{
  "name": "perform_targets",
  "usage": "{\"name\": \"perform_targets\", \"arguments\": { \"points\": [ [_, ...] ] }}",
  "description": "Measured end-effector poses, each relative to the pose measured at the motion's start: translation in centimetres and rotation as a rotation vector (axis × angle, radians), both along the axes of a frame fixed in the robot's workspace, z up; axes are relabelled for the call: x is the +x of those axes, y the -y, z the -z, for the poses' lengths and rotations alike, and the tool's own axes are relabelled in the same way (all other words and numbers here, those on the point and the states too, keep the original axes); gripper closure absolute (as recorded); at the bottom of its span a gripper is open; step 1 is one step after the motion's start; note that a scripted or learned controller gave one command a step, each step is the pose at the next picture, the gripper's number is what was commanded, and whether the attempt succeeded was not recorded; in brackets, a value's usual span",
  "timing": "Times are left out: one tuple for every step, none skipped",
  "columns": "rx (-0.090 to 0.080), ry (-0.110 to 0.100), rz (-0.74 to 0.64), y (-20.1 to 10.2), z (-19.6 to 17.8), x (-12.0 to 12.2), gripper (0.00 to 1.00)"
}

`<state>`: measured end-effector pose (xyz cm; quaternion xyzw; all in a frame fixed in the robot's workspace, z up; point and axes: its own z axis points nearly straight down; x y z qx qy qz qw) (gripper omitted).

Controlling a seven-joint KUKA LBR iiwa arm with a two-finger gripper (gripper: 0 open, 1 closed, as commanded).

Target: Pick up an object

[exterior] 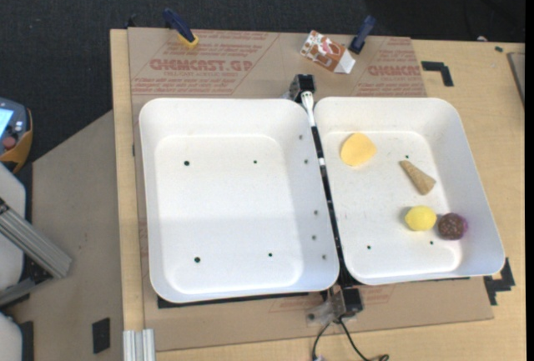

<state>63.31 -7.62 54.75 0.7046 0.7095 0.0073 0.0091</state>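
The right bin (467,142) holds several small objects. A flat yellow piece (358,149) lies near its back left. A tan cone-shaped piece (417,177) rests toward the middle right. A yellow ball (420,218) sits near the front, with a dark purple-brown ball (452,226) touching or nearly touching its right side.
The left bin (158,184) sits beside the right one on a cardboard-covered bench. Two blue clamps (180,27) (362,34) hold the cardboard at the back. A small red-and-white packet (327,52) lies behind the bins. A black clip (302,87) joins the bins at the back.
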Motion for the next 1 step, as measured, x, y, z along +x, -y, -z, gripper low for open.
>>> {"name": "perform_targets", "arguments": {
  "points": [
    [0.001,-0.022,0.006,0.34,1.19,0.00,0.00]
  ]
}}
